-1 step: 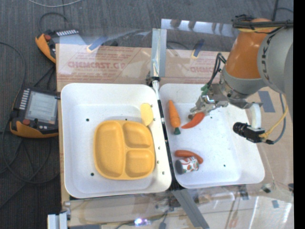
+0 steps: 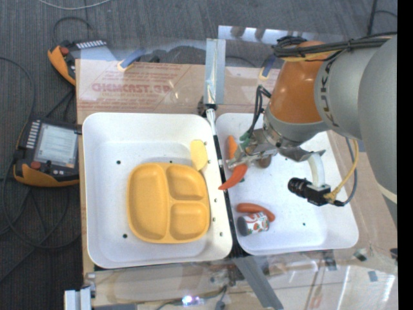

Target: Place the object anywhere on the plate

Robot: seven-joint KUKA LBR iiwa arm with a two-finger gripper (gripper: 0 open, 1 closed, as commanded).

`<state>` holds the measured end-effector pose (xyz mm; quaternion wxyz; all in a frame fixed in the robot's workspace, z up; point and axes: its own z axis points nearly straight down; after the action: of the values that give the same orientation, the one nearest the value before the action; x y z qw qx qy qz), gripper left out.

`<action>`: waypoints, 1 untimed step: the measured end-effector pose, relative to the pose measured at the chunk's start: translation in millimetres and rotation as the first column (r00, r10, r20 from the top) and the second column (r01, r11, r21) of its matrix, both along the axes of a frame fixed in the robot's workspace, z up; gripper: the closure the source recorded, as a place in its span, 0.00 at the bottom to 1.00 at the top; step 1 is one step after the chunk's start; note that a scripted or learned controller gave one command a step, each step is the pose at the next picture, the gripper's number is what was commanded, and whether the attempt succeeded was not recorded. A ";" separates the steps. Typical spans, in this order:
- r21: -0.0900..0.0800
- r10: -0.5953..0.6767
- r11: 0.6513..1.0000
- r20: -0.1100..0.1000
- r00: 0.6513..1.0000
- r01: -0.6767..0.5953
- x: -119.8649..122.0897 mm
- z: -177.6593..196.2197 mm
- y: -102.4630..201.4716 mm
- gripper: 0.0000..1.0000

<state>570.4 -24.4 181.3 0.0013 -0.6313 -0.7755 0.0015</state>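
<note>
My gripper (image 2: 246, 160) hangs over the left edge of the right bin (image 2: 335, 237), shut on the upper end of a red chili pepper (image 2: 232, 176). The pepper slants down to the left, and its tip reaches across the wall between the bins. The yellow compartment plate (image 2: 169, 202) lies in the left bin (image 2: 103, 173), a short way left of the pepper's tip. The wrist hides most of the fingers.
A pale yellow piece (image 2: 199, 154) lies at the plate's upper right corner. In the right bin are an orange carrot (image 2: 231, 146), a red sausage (image 2: 256, 208) and a small can (image 2: 253, 225). A black cable plug (image 2: 308, 190) hangs at the right.
</note>
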 end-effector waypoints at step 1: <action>0.000 0.075 0.997 0.000 0.997 -0.075 -3.3 0.2 63.7 1.00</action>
<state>567.1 39.3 181.5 0.0012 -0.6017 -0.7987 0.0016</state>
